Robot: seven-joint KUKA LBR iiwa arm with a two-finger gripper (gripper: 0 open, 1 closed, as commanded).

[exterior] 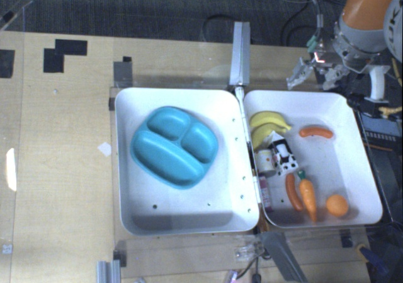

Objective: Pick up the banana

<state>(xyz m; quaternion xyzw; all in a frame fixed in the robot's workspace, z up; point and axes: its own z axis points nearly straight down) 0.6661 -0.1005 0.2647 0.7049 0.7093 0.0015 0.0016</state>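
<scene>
The yellow banana (269,125) lies in the right bin (359,149), at its far left corner against the divider between the bins. My gripper (315,77) hangs above the bench just beyond the right bin's far rim, up and to the right of the banana and well apart from it. Its fingers are spread open with nothing between them.
Just in front of the banana lies a small black-and-white carton (280,155). The right bin also holds a red sausage (315,132), a carrot (307,195), a second sausage (293,192) and an orange (337,205). A blue divided plate (175,145) sits in the left bin (132,206).
</scene>
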